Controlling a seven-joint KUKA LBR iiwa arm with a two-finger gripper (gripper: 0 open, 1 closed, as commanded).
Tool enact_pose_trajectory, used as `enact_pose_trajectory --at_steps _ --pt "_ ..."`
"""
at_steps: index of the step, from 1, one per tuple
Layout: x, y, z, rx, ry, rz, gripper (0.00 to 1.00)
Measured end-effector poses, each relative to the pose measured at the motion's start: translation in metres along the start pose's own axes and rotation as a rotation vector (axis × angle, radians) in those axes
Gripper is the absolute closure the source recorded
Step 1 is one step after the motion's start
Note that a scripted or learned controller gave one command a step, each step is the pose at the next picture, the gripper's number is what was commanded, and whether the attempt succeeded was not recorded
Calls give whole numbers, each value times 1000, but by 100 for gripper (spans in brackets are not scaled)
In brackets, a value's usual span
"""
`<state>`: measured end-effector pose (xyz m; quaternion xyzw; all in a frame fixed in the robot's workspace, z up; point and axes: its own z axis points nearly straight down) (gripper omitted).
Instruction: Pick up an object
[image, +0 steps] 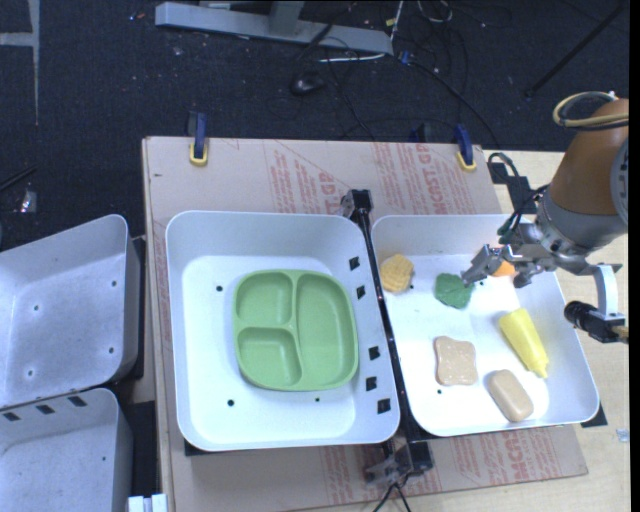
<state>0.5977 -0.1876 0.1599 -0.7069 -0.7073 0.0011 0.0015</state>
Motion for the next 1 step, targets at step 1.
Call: enact_pose_trajectory --at_steps 1 --pt "-5 -6 47 1 0 2 0"
